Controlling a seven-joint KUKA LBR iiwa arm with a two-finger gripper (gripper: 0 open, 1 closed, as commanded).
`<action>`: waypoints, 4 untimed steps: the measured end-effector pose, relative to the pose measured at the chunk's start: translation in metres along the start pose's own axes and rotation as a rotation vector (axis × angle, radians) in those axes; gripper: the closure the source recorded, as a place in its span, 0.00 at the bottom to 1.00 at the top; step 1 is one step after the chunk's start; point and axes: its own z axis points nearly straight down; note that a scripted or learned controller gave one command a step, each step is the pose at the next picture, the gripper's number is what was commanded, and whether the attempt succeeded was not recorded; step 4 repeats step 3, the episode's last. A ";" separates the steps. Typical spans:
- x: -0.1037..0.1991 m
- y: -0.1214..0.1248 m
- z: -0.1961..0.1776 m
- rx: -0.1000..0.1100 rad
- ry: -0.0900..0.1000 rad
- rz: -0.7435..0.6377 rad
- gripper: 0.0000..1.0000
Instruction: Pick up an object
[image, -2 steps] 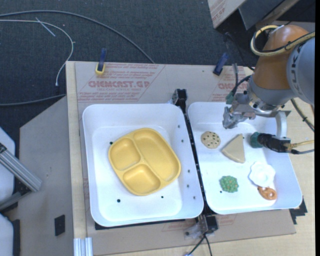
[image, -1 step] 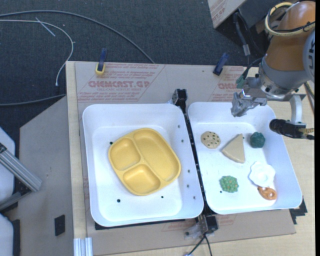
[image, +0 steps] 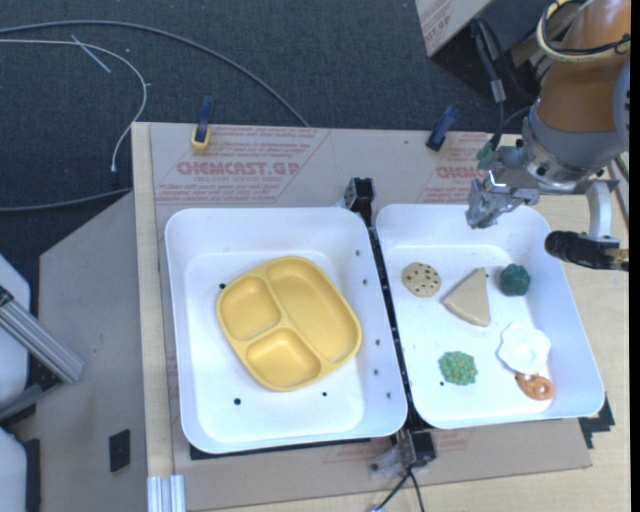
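The right bin (image: 430, 232) holds several toy foods: a chocolate-chip cookie (image: 421, 279), a tan wedge (image: 469, 298), a dark green broccoli piece (image: 515, 279), a light green leafy lump (image: 459, 368), a white fried egg (image: 524, 347) and an orange pretzel (image: 535, 386). My gripper (image: 486, 213) hangs over the far edge of the right bin, above and beyond the tan wedge, apart from every item. Nothing shows between its tips.
The left bin (image: 190, 250) holds a yellow divided plate (image: 288, 321). Two blue clamps (image: 203, 132) (image: 441, 130) pin the cardboard base at the far side. A black clip (image: 358, 192) sits where the bins meet.
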 end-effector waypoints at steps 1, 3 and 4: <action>0.042 -0.026 -0.001 0.007 0.003 -0.003 1.00; 0.139 -0.074 0.037 0.010 0.003 -0.004 1.00; 0.139 -0.074 0.037 0.010 0.003 -0.004 1.00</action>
